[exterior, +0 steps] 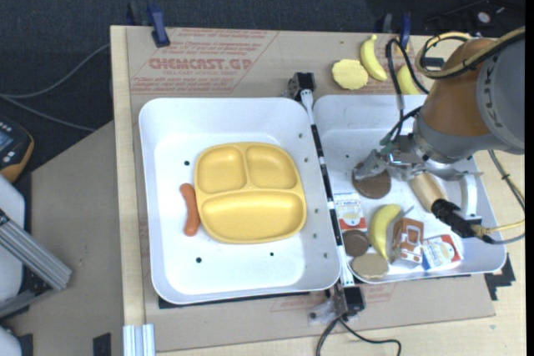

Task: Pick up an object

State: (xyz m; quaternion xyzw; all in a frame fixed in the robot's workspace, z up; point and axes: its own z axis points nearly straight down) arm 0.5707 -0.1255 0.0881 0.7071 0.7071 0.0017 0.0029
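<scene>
Gripper (373,171) over right bin (350,117) — board (200,62) reads "CHEMCAST".

One fixed camera above — angled down on both bins (158,129).

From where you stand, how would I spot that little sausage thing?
Find the left white bin, which holds a yellow divided plate. The sausage lies on the bin floor just off the plate's left edge. It is the only orange-red, finger-shaped thing in that bin.

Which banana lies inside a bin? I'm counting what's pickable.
The banana in the right bin, beside the cartons; the other banana lies on the bench behind it.
</scene>
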